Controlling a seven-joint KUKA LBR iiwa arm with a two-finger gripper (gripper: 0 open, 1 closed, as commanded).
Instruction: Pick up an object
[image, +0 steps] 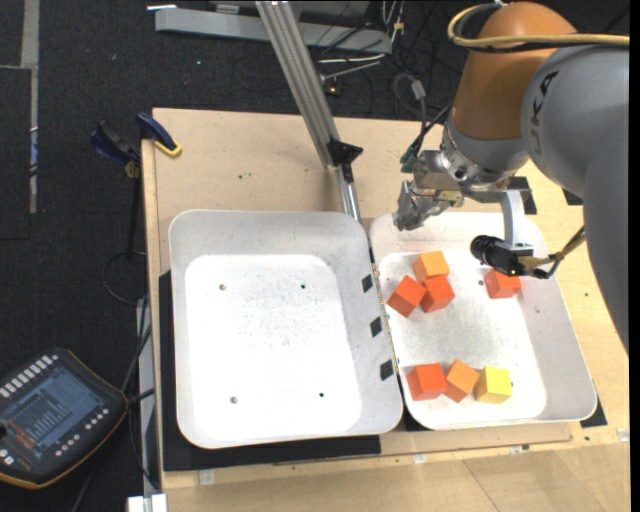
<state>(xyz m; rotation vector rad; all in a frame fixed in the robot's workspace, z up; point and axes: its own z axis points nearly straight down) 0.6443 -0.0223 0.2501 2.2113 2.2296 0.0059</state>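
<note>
Camera view, risks first. Gripper (413, 215) hanging over the back-left corner of the right bin (510, 335), close to the rim and to the seam with the left bin (270, 330); open or closed, cannot tell, with nothing seen in its grasp. Straight descent from here: likely to meet bare floor or the rim and come up with nothing, since the nearest blocks lie a little forward and to the right.

Tight packing as the second hazard. Back orange block (432, 265), left red block (405, 296) and mid red block (438, 292) huddled together, touching or nearly so; little room to get around just one, so likely to shove, tip or wedge a neighbour. Same trouble in the front row: front red block (427, 381), front orange block (462, 379) and yellow block (494, 384) side by side, seemingly in contact, the orange one turned at an angle. Lone red block (502, 283) well apart from the others, probably the easiest pick, though near the right wall and just beside a dark fitting on the arm.

Contents: all seven blocks in the right bin. Left bin showing a speckled white floor with a few small dark dots.
</note>
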